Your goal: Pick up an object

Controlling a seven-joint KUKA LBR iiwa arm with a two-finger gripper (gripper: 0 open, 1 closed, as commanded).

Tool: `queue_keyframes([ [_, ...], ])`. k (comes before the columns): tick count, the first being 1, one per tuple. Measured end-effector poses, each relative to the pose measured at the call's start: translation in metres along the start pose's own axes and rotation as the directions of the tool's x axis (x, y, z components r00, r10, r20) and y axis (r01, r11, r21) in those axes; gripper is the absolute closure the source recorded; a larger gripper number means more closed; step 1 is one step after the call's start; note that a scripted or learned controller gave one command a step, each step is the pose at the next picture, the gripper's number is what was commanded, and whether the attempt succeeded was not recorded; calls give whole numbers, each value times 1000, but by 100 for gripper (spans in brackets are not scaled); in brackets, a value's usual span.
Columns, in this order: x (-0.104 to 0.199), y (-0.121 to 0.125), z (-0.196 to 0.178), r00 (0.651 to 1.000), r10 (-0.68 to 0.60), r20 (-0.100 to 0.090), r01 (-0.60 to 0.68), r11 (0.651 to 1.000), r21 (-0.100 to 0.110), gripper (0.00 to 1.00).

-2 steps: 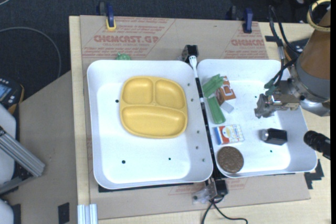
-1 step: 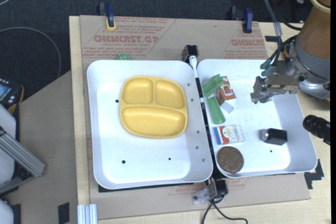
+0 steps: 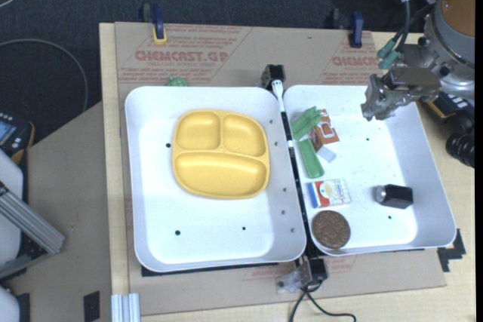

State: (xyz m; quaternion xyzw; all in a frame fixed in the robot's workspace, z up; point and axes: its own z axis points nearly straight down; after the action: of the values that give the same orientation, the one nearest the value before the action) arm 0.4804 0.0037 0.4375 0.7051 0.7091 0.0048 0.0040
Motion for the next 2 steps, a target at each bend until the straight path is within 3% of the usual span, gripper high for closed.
queue_keyframes([
  [1,81,-3,68,1000,-3,0,3,1000,20,100],
  [2,53,0,7,1000,9,1,-9,1000,4,100],
])
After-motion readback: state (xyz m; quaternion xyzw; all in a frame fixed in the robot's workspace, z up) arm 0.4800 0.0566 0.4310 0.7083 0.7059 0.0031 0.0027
